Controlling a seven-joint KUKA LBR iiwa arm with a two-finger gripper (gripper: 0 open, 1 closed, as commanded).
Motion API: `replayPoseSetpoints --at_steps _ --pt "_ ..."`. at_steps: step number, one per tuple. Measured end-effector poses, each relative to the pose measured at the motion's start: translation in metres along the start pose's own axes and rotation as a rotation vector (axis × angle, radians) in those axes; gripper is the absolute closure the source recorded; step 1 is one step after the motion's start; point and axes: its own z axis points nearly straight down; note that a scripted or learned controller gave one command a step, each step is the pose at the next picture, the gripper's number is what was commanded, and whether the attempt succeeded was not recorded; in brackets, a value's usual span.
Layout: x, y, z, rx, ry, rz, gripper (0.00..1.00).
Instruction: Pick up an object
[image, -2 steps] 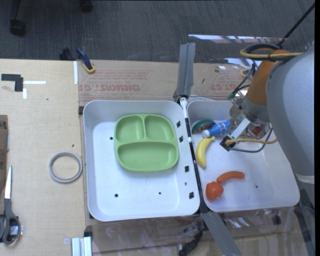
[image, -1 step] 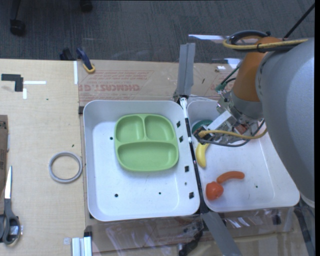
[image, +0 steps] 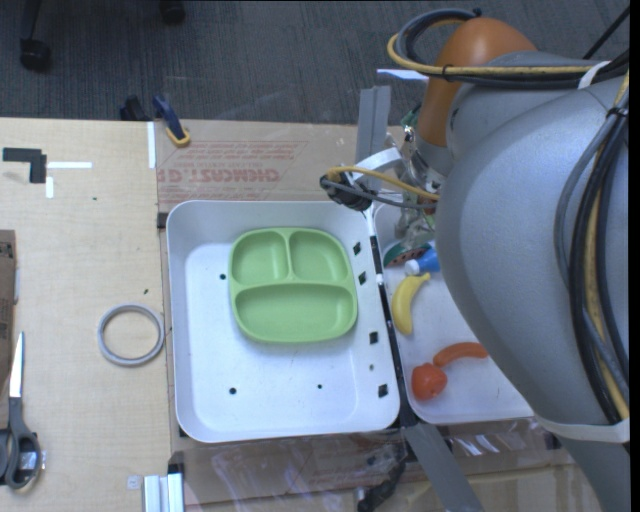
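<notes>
A green three-compartment plate (image: 293, 285) lies in the left white bin (image: 270, 400). In the right bin (image: 470, 400) I see a yellow banana (image: 405, 302), an orange-red carrot-shaped toy (image: 459, 353), a red tomato-like ball (image: 429, 381) and a small blue and green item (image: 412, 257) near the dividing wall. The grey arm with its orange band (image: 478, 60) covers most of the right bin. My gripper (image: 408, 215) reaches down at the far end of the right bin, above the blue and green item; its fingers are hidden among cables.
On the bench left of the bins lie a grey tape ring (image: 131, 334) and scissors (image: 17, 445). A blue and yellow clamp (image: 172, 122) sits at the back edge. Cardboard (image: 250, 165) lies behind the left bin.
</notes>
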Motion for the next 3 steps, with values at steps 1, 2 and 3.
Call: replayPoseSetpoints --at_steps 1,2,3 --pt "-0.026 -0.027 -0.140 -0.001 -0.001 -0.048 1.00" --pt "-0.070 -0.041 -0.018 -0.001 -0.003 0.046 1.00" --pt "-0.107 -0.031 -0.108 -0.003 -0.001 0.044 1.00"
